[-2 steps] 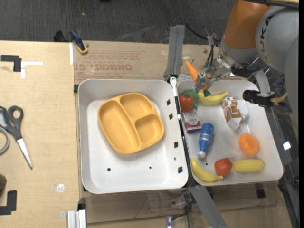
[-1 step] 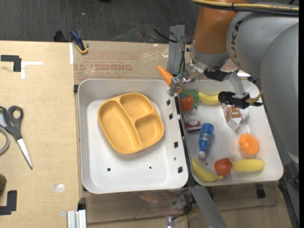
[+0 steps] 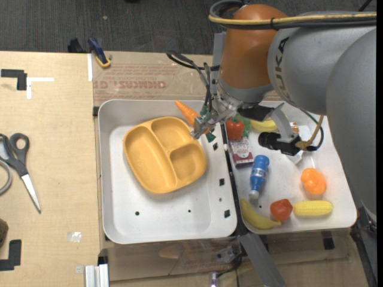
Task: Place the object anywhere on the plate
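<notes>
Around my station I note:
- Floor (image 3: 90,11): dark grey carpet, ribbed, running along the top of the view behind the bench.
- Bench top (image 3: 48,160): pale wood panel at left, evenly lit, no hard shadows.
- Cardboard sheet (image 3: 149,82): brown, printed with reversed lettering, lying under the far edge of the bins.
- Scissors (image 3: 21,166): grey handles, blades pointing down-right, on the pale wood near the left edge.
- Black tape marks (image 3: 15,76): at the upper left of the wood; another at lower left.
- Blue-and-yellow clamp (image 3: 99,51): at the board's far corner.
</notes>
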Robot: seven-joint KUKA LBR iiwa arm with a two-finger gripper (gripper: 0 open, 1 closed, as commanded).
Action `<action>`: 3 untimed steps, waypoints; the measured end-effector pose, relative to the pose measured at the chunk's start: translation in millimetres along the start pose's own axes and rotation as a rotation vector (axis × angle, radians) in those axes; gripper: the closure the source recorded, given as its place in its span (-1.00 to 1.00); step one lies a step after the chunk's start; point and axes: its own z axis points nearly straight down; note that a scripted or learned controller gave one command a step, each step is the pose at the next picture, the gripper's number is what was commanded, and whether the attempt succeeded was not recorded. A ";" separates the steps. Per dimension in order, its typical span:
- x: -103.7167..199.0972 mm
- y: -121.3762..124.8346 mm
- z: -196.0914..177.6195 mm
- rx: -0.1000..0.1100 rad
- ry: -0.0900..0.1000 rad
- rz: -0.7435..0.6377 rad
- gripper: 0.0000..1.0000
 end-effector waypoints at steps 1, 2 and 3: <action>-0.3 -0.2 0.1 0.000 0.000 0.001 -1.00; -0.3 -0.2 0.1 0.000 0.000 0.001 -1.00; -15.4 -76.3 -76.6 0.000 -0.001 0.045 -1.00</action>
